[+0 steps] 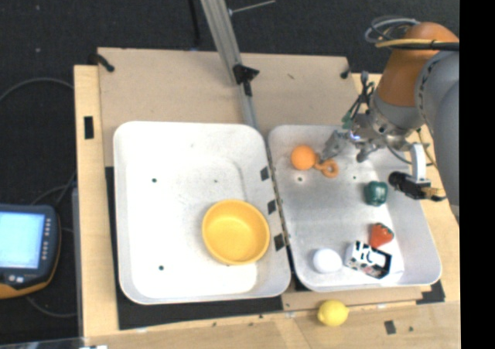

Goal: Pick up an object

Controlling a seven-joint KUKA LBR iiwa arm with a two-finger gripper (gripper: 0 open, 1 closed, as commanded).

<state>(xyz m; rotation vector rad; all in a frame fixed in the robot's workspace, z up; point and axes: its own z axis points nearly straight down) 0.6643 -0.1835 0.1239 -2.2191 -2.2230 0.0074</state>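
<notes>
My gripper (348,151) hangs over the back of the right bin (325,208), its two fingers spread open with nothing between them. Just left of its left fingertip (335,148) lie an orange ball (303,158) and a small orange ring (329,169). A dark green object (377,193) sits to the gripper's front right. Toward the bin's front are a red object (380,234), a white ball (326,260) and a black-and-white object (370,259).
A yellow bowl (235,231) sits in the left bin (155,185). A yellow lemon (332,313) lies on the bench in front of the right bin. A slanted metal rail (224,38) ends at the bins' back edge. A handheld screen (23,247) lies far left.
</notes>
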